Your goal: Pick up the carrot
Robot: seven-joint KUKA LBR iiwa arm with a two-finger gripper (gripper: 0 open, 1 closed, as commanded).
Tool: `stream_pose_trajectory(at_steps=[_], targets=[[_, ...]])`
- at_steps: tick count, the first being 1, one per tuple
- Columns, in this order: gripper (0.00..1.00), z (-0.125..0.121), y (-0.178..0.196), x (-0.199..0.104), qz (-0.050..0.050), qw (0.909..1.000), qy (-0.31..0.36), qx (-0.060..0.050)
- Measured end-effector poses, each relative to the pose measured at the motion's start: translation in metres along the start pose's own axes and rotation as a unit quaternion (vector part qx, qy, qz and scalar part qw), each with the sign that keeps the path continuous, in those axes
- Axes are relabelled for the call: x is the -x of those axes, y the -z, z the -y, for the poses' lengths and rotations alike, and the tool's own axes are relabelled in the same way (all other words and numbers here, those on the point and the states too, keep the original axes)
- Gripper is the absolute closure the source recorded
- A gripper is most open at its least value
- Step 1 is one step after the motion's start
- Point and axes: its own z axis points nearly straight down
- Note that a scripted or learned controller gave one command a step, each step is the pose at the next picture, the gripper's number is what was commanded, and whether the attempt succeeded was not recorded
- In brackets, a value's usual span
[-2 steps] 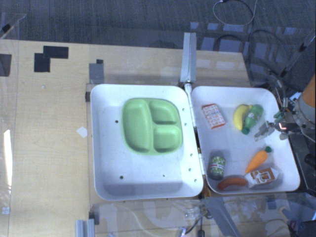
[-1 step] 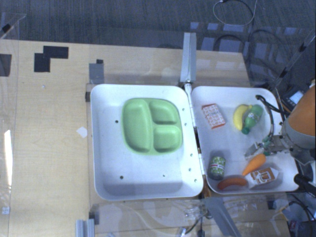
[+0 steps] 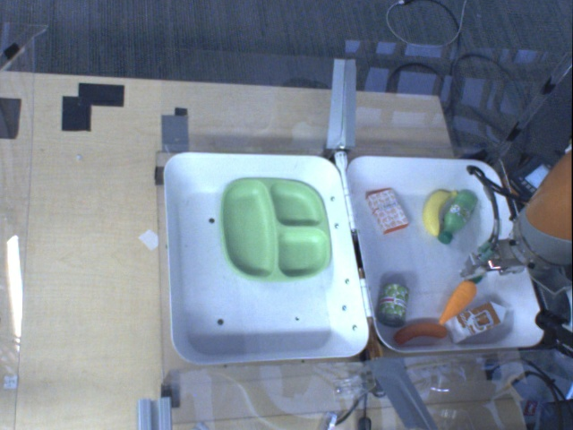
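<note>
Glossy red sausage [image 3: 420, 332] lies beside the tapered orange carrot [image 3: 457, 301]; the gripper [image 3: 484, 262] hovers above the carrot's leafy end, its opening unclear.

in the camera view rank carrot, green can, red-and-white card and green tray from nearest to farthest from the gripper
1. Orange carrot, just below-left of the gripper.
2. Small green can, bottom left of the right bin.
3. Red-and-white card, that bin's upper left.
4. Green divided plastic tray, in the left bin.

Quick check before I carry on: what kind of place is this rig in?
Most likely a robotics lab bench: two white bins clamped to a wooden bench, toy food like the carrot, and loose cables behind.
</note>
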Motion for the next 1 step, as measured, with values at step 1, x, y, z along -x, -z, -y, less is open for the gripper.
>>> stream_pose_trajectory(at_steps=[1], targets=[[1.00,-0.0016,0.1068,-0.0589,-0.001,0.9953,-0.097,-0.005]])
